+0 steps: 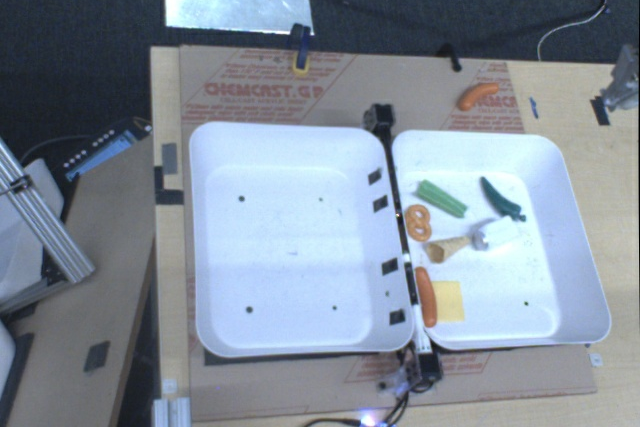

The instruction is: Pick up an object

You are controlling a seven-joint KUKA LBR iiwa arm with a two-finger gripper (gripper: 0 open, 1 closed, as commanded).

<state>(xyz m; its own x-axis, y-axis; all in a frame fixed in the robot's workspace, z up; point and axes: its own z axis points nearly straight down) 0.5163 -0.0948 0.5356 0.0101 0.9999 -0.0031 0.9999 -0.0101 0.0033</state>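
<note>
Bench (pixel 330 80): carries a cardboard sheet, and on it two shallow white bins side by side, their inner rims touching along the middle.
Left bin (pixel 290 245): the larger white floor, bare apart from a few small dark marks; judged to be the place kept free for drops.
Right bin (pixel 560 245): holds all the loose items, grouped in its left half near the shared rim, so any pick has to start here.
Yellow square (pixel 447 301): lies flat near the bin's front-left corner, just beside the orange sausage; likely hard to grasp, being so thin.
Green block (pixel 441 198): lies slantwise in the back-left part of the bin, apart from its neighbours, which makes it a fair candidate.
Dark green piece (pixel 501 198): rests to the right of the green block, near the bin's centre, well clear of the walls.
Orange sausage (pixel 427 296): lies along the left rim near the front corner; the wall probably crowds one side of it.
Cone (pixel 449 248): lies on its side at mid-bin, its wide end touching a small grey part (pixel 481 237).
Pretzel (pixel 417 221): flat, close to the left rim.
Stray sausage (pixel 478 96): on the bench behind the right bin.
Pincer: its opening cannot be told, nor any hold or contact; the pick looks not yet begun.
</note>
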